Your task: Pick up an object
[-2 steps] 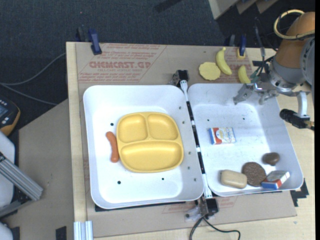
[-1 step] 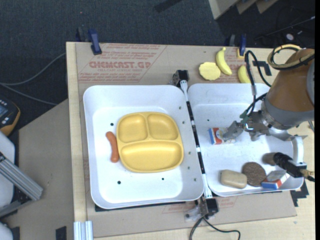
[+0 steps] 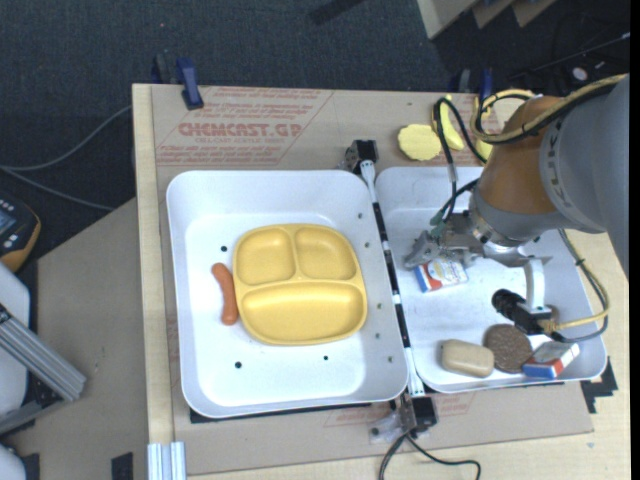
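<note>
— Well, where are the jaws?
— Just over the carton [image 3: 441, 274] in the right-hand bin [image 3: 452, 315]; I can't tell if they're spread or pinching. Nothing looks lifted, so I'd say grasp and lift remain. A disc [image 3: 510, 346] lies nearby.

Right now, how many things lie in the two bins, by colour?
Yellow: 1, plate
Orange: 1, sausage
Beige: 1, oval lump
Brown: 1, disc
Red, white and blue: 2, upper carton, lower carton
Total: 6
</note>
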Motion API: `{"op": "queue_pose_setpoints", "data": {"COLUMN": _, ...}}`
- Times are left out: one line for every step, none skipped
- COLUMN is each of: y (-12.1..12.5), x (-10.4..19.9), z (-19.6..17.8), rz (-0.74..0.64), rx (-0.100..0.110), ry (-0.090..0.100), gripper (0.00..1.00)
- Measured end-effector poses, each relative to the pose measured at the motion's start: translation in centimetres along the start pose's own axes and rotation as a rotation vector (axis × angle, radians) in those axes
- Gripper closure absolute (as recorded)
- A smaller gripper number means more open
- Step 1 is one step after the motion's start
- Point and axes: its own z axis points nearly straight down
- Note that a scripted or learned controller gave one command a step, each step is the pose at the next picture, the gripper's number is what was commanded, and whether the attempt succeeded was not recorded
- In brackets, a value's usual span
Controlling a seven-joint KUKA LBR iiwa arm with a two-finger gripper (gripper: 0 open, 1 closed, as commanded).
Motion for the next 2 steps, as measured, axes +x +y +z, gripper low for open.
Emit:
{"op": "queue_pose_setpoints", "data": {"y": 0.0, "x": -0.3, "z": -1.4, "rz": 0.005, "rx": -0.004, "ry": -0.002, "gripper": 1.00}}
{"op": "queue_pose_setpoints", "data": {"y": -4.3, "x": 5.9, "z": -12.0, "rz": -0.002, "rx": -0.006, "ry": 0.001, "gripper": 1.00}}
